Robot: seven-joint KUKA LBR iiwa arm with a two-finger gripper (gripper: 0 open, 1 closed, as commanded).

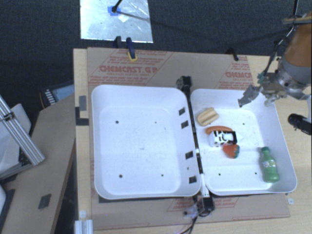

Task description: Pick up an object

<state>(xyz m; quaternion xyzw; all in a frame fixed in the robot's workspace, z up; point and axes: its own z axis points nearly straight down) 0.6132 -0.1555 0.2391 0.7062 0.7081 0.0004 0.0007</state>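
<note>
**Q.** What could go wrong from here, taking the parts from largest to smallest?

**A.** The right bin [285,145] holds everything worth picking. The gripper [257,94] hangs over its far rim, fingers spread and nothing between them. A straight descent from there would meet the rim or bare floor — a likely empty close.

**Q.** And among the objects?

**A.** The green bottle [267,164] lies alone near the bin's near right corner, well apart from the rest (probably the easiest target, though it may roll). The tan bread roll [207,116] lies left of centre. Below it the orange sausage [219,129], the black-and-white toy [224,138] and the red piece [231,150] touch or nearly touch — fingers closing there could catch two things or push one aside.

**Q.** Where do these lie relative to the fingers?

**A.** All sit nearer the camera than the fingers; the cluster is down and to the view's left, the bottle nearly straight below in the picture.
</note>
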